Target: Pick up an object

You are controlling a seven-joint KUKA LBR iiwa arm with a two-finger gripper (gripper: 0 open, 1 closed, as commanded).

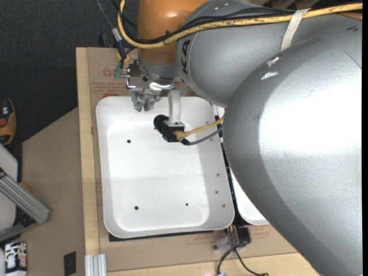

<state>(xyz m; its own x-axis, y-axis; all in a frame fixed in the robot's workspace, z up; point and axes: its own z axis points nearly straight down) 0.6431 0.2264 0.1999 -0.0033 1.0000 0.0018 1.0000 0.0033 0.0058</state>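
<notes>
Gripper [142, 103] low at the far edge of the left bin [115, 211], nothing lifted.
I cannot tell how it is set; no object appears between, so the pick looks undone.

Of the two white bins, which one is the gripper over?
The left bin, the one seen almost whole. The gripper hangs over its far edge. The right bin is mostly hidden beneath the grey arm.

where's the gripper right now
In the camera view the gripper sits at the far edge of the left white bin, below the arm's orange band.
</notes>
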